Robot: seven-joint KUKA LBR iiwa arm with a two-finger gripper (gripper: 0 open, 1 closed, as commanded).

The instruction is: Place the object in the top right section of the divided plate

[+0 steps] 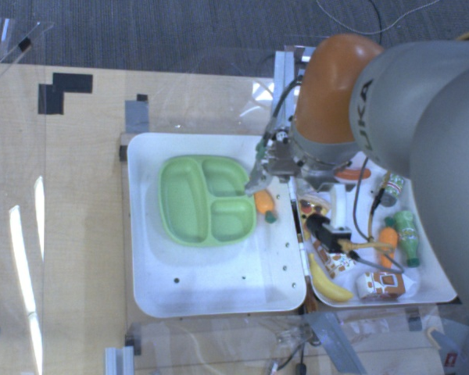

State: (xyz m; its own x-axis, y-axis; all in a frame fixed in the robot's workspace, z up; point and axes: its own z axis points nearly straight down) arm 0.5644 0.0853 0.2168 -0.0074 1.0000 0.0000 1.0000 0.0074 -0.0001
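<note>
Camera view, looking down on both bins.

- Left bin (219, 287): a green plate (184, 201) lies in its upper half. The plate has three sections: one long one on the left and two smaller ones stacked on the right. All three are bare.
- The carrot (263, 202), small and orange with a green end pointing down-right, lies on the white bin floor just beside the plate's right rim. It is level with the ridge between the two right sections. It sits outside the plate, not in any section.
- The arm (422, 92) comes in from the right. It is bulky and grey, and its orange band (336, 84) sits over the gap between the bins.
- The tool (254, 184) hangs below the band, slanting down-left. Its tip is at the right edge of the plate's top right section, just above the carrot.
- From here I cannot tell whether the tool is spread or pressed together, because the tip is small and partly blends with the plate rim. I cannot see the carrot pinched in it. The carrot looks just below the tip, near or touching it.
- Right bin (431, 276): crowded, and partly hidden under the arm.
  - A banana (328, 281) lies along the lower left wall, with a printed snack packet (334, 261) just above it.
  - A small carton (383, 286) sits at the bottom.
  - A green bottle (407, 237) is on the right, with an orange item (387, 237) beside it.
  - Something red (352, 174) shows near the top, under the wrist.
- Both bins rest on the pale wood tabletop (62, 209).
</note>
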